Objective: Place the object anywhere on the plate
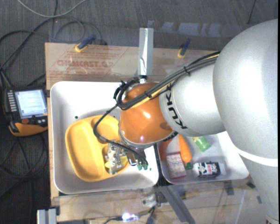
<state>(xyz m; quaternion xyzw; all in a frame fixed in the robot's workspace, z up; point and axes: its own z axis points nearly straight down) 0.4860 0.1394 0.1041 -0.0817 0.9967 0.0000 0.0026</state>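
Note:
A yellow plate (85, 149) lies in the left white bin (60, 120), towards its left side. My gripper (115, 158) hangs low over the plate's right part, under the orange wrist band (142, 118). The metal gripper body and cables hide what lies beneath it, and I cannot make out any object in it. An orange carrot-like piece (185, 150) lies in the right bin (233, 171), close to the arm.
The right bin also holds a green item (201, 143), a red and white packet (175, 164) and a small black and white object (208, 168). The big grey arm (233, 87) covers most of that bin. A wooden board (84, 62) lies behind the bins.

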